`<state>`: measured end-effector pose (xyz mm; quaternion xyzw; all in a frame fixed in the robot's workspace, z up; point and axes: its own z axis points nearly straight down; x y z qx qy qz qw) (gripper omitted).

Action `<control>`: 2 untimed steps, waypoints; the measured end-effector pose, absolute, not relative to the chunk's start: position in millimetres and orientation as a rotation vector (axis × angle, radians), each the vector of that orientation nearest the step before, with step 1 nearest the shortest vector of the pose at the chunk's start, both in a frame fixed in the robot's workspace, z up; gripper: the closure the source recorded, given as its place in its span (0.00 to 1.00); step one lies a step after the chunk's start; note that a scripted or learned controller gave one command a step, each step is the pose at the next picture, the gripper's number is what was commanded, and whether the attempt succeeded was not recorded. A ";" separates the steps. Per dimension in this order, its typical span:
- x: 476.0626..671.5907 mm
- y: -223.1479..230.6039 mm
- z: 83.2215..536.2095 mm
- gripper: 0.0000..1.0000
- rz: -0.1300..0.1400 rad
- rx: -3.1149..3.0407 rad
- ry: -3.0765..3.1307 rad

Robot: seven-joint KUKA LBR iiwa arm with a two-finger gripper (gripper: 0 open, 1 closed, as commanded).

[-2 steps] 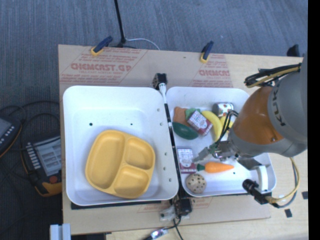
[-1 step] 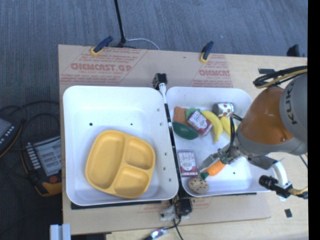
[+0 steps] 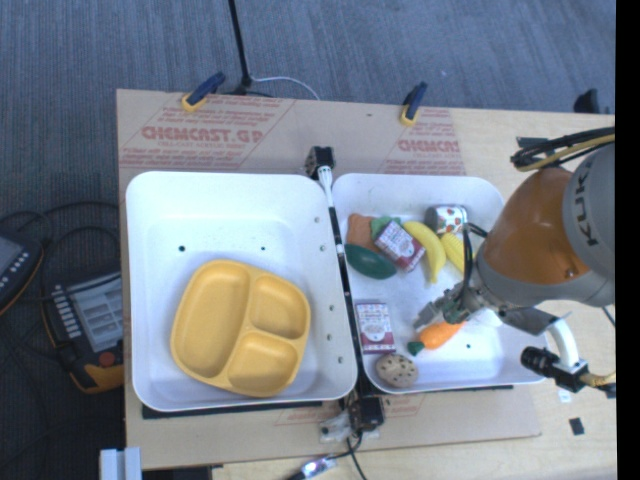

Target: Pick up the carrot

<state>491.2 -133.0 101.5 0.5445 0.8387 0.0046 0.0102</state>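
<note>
The carrot (image 3: 440,335), orange with a green tip pointing left, lies in the right bin (image 3: 490,193) near its front wall. My gripper (image 3: 445,311) hangs right over the carrot's upper end, touching or nearly touching it, below the orange band of the arm (image 3: 535,238). The arm's body hides the right part of the bin.
The right bin also holds two bananas (image 3: 432,246), a red packet (image 3: 398,244), a green item (image 3: 368,261), a small can (image 3: 447,218), a red box (image 3: 373,326) and a cookie (image 3: 397,369). A yellow divided plate (image 3: 240,326) lies in the left bin (image 3: 160,218).
</note>
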 end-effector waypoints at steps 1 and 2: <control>501.1 -128.9 93.5 1.00 -0.007 0.688 3.041; 486.0 -103.2 159.5 1.00 0.003 0.817 3.027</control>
